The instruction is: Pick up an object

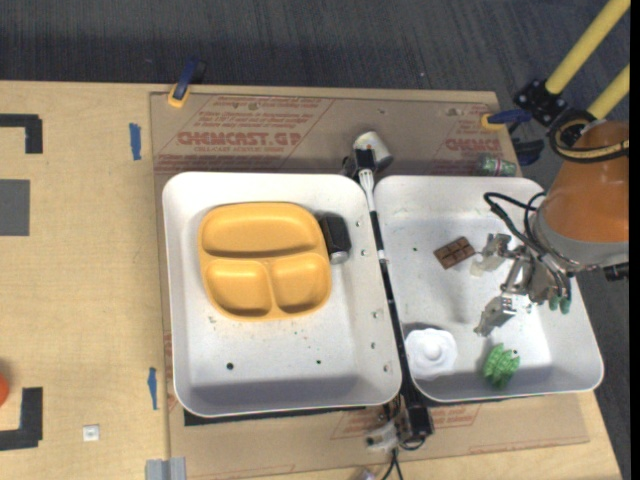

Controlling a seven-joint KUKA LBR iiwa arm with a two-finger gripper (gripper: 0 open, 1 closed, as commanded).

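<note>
Claw (505,303): it hangs over the right bin (575,368), low above the floor at that bin's centre-right, and from this slanted view you cannot tell how it is set; nothing is visibly caught in it. Candidate objects in the right bin: a small green knobbly item (500,364) lies just beside the claw at its 6 o'clock, near the bin's front wall; a white rounded item (432,349) sits at the claw's 8 o'clock, by the front-left corner; a flat brown piece (453,253) lies at the claw's 10 o'clock, apart from both. Judgement on handling: the green item looks light and compact, probably a soft or rubbery toy with a textured skin, so you may expect fair grip; take it across its narrower middle, coming straight down, and mind the front wall close behind it. The white item appears smooth and domed, likely light but liable to slip out upward; hold it low on its wider base. The brown piece looks thin, stiff and flat to the floor, the poorest prospect for a pinch. In the left bin (190,358), well away at 9 o'clock, a yellow divided tray (265,258) rests with a dark object (335,236) touching its right edge; the tray is broad and would admit a hold only at its rim. The bench (80,268) carries both bins.
</note>
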